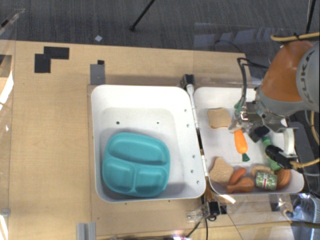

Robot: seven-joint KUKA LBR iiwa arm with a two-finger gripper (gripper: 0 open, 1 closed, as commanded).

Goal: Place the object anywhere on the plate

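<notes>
While hovering at the carrot (241, 142), fingers (239, 117) unreadable: cannot tell. Nothing on the plate (135, 164) yet, nine o'clock from there. Lift and transfer left.

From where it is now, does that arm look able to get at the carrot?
Probably yes. The gripper hangs right above the carrot in the right bin, and nothing lies on top of it; the bread sits beside it, apart.

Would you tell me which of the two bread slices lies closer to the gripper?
The upper bread slice, beside the gripper; the lower bread slice lies by the sausages.
</notes>
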